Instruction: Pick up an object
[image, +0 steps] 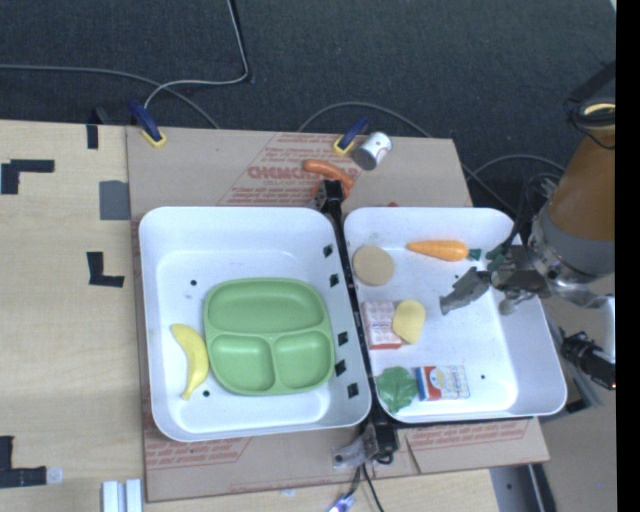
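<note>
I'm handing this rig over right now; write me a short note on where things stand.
Gripper: over the right bin, nothing seen between its fingers.
Right bin holds: carrot at the top, tan round piece, yellow lump, small red-and-white packet, green leafy item, flat labelled packet.
Left bin holds: green divided tray, banana beside it.
Done: nothing picked up yet.
Left: grasp and lift one object; the carrot and yellow lump lie nearest.

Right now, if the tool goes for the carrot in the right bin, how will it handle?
The carrot looks like smooth toy plastic: probably light, stiff and somewhat slippery. Its tapered round body, lying flat, may roll or pivot if pushed.
</note>
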